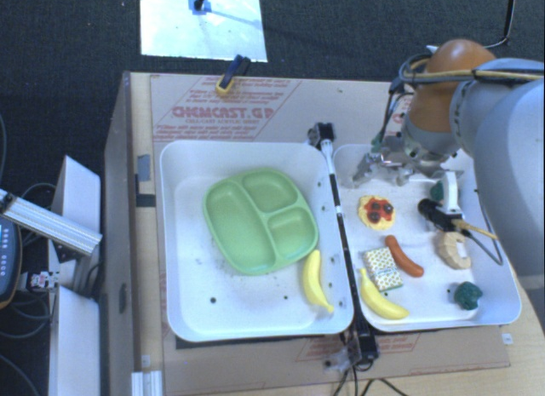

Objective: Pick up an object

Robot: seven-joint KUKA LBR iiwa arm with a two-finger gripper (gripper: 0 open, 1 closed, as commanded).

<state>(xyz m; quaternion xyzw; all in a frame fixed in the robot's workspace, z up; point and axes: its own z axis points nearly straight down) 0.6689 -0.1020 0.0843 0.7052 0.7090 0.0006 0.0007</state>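
Red print reading "CHEMCAST GP" runs across the brown protective sheet (223, 100) behind the bins; smaller lines are illegible.

Bench top (247, 105) is covered by brown board printed with red lettering. Dark carpeted floor (60, 54) is seen around it, with a pale square sheet (202, 11) laid beyond the bench's far edge.

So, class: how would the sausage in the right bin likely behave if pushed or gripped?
The sausage is a smooth, rounded cylinder, so it may roll if nudged sideways. Its glossy look suggests that fingers could slip. It looks like toy food, so probably light and stiff, though I can't confirm that.
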